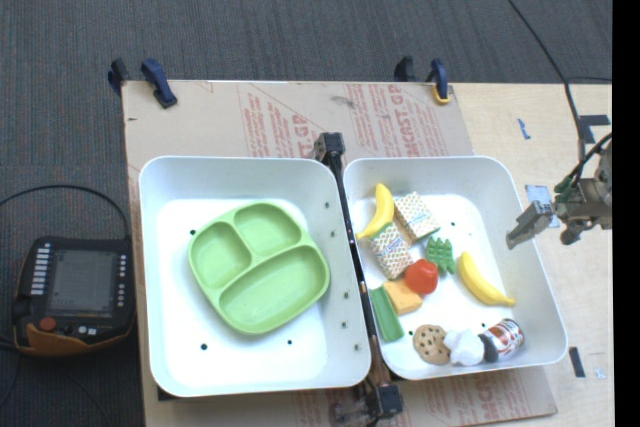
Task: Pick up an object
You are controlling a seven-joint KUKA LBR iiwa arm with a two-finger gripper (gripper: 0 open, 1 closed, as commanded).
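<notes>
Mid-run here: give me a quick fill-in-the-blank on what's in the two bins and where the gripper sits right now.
1. The green divided plate lies in the ____ bin.
2. The right bin holds ____ toy bananas, one near its upper left and one right of the red tomato.
3. The gripper hangs at the right bin's ____ edge.
4. The cookie lies beside the ____ at the bin's lower edge.

Missing words: left; two; right; can

Toy food pile [430, 280] in right bin [525, 215]: 2 bananas, waffles, tomato, cookie, can; all lying loose
</notes>
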